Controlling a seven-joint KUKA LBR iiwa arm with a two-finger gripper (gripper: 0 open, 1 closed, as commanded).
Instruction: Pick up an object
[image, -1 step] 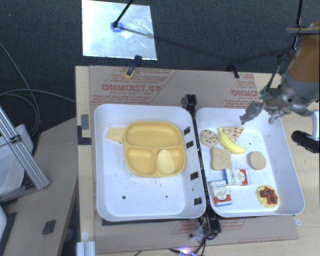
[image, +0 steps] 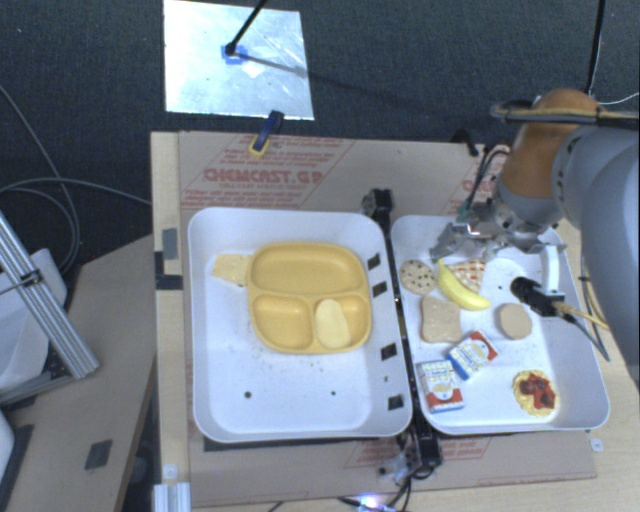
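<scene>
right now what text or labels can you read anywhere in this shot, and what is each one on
"CHEMCAST G P" in red, on the brown board behind the left bin.
More red print on the same board behind the right bin: partly hidden, unreadable.
Red print along the board's front edge: too small to read.
Two small cartons in the right bin carry printed labels: too blurred to read.

A shiny square foil sheet (image: 238, 58) lies far left on the dark floor. A small blue-and-yellow tool (image: 266, 132) rests on the brown printed cardboard (image: 300, 172), and grey cables (image: 60, 190) trail left.
</scene>
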